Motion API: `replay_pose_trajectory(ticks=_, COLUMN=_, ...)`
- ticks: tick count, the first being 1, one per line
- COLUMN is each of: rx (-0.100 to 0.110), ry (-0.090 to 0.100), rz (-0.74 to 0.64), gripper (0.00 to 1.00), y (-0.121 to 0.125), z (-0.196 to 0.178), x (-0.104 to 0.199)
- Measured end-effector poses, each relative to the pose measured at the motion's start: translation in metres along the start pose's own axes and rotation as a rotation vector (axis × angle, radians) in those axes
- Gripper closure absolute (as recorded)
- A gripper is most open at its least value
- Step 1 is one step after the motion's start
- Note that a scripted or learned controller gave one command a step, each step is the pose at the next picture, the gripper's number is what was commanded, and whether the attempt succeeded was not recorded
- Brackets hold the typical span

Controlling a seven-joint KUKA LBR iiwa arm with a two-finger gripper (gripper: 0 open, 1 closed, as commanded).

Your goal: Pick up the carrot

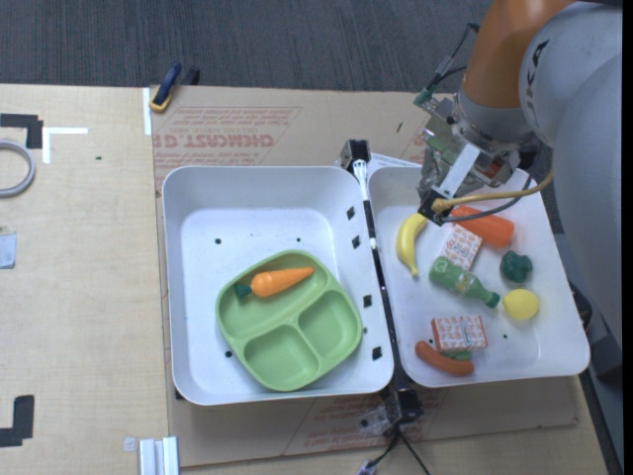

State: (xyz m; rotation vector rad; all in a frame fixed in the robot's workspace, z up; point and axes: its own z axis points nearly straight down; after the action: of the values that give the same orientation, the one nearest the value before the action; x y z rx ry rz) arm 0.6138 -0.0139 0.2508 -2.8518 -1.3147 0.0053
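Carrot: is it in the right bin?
No, the carrot lies on the green tray in the left bin.

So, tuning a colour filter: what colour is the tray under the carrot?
Light green tray; the carrot is orange. Camera view.

Even, bright overhead light fills the scene, with no hard glare. The white bins (198,265) left of and below the gripper (435,204) look slightly washed out and show soft shadows along their inner walls. The arm (554,57) close above the gripper is large and mildly blurred. Fine detail is grainy throughout.
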Motion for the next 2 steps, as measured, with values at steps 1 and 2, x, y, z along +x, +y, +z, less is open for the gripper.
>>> replay_pose_trajectory(ticks=1, rx=-0.003, ry=0.001, rz=-0.128, gripper=1.0, y=0.0437, z=0.0006, x=-0.0197)
replay_pose_trajectory(ticks=2, rx=-0.003, ry=0.001, rz=-0.129, gripper=0.0, y=0.0435, z=0.0006, x=-0.0195)
